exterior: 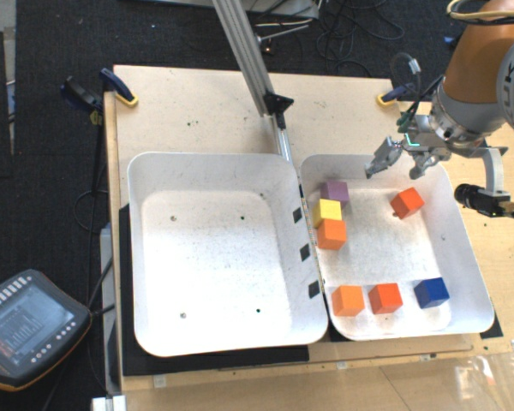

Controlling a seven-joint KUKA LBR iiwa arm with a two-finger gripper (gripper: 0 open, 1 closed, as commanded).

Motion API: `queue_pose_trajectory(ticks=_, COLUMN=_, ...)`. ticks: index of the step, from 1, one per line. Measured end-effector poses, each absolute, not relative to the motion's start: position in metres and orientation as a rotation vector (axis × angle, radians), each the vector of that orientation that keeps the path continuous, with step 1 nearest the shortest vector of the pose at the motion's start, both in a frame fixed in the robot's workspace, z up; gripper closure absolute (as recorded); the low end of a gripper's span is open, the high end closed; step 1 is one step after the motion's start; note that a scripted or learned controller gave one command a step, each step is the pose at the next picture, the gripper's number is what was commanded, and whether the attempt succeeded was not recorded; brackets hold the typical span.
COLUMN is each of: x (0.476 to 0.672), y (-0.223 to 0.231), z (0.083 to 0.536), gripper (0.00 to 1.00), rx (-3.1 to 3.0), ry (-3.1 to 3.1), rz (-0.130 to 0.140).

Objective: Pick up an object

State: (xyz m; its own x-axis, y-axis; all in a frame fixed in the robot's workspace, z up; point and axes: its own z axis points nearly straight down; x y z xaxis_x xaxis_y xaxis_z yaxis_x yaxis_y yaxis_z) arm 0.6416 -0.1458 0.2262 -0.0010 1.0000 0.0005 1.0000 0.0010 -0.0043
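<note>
Seven blocks in right bin point(463, 255), loose and apart so fingers fit round each; nearest, red block point(406, 202), just below gripper point(400, 163) poised above it near bin's far rim, spread wide, holding nothing, likely lined up for descent.

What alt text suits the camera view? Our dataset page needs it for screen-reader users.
The robot's open hand hovers over the right bin's far edge, holding nothing, near a red-orange block. That bin also contains purple, yellow, orange, red-orange and blue blocks.
</note>
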Motion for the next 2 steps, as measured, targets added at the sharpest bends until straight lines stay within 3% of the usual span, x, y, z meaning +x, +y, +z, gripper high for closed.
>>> queue_pose_trajectory(ticks=1, x=0.643, y=-0.146, z=0.229, gripper=0.00, rx=-2.219, ry=-2.225, rz=0.001)
queue_pose_trajectory(ticks=2, x=0.635, y=-0.148, z=0.168, gripper=0.00, rx=-2.219, ry=-2.217, rz=0.007)
